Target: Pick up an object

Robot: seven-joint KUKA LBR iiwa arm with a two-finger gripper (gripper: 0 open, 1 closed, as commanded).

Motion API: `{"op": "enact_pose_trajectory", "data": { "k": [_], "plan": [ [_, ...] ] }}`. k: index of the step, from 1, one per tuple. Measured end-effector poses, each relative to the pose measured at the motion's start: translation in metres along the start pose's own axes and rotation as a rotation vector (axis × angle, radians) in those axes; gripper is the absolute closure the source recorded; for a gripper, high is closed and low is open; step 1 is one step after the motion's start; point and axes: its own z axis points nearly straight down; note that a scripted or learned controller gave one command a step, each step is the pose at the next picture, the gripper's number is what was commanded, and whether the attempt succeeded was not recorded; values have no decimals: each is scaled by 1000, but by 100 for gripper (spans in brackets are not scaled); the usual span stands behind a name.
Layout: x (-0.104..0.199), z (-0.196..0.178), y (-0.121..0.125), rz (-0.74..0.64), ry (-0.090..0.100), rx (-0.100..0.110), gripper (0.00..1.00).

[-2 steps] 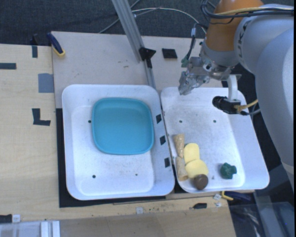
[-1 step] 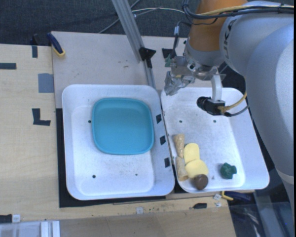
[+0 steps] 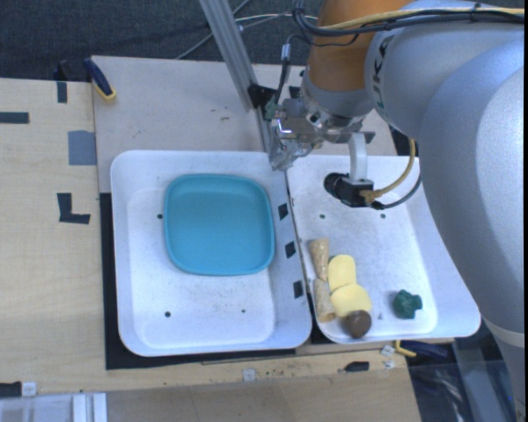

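Observation:
The right bin (image 3: 396,236) holds a small cluster at its front left: a tan ridged piece (image 3: 319,258), a yellow block (image 3: 341,273) with a second yellow lump (image 3: 350,299) just in front of it, and a brown ball (image 3: 358,323). A small green object (image 3: 407,303) lies apart near the front right. My gripper (image 3: 284,152) hangs over the back end of the divider between the two bins, well behind these objects. Nothing shows in it. A black fitting (image 3: 348,189) with a yellow hose sits below the wrist, over the back of the right bin.
A large blue square plate (image 3: 218,224) lies flat in the left bin (image 3: 123,236). A slanted metal pole (image 3: 233,51) rises behind the bins, close to the gripper. The grey arm covers the right side of the view.

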Motion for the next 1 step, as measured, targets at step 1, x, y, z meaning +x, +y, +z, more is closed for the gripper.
{"op": "enact_pose_trajectory", "data": {
  "k": [1],
  "plan": [
    [56,-7,-1,-1,0,0,100]
  ]
}}
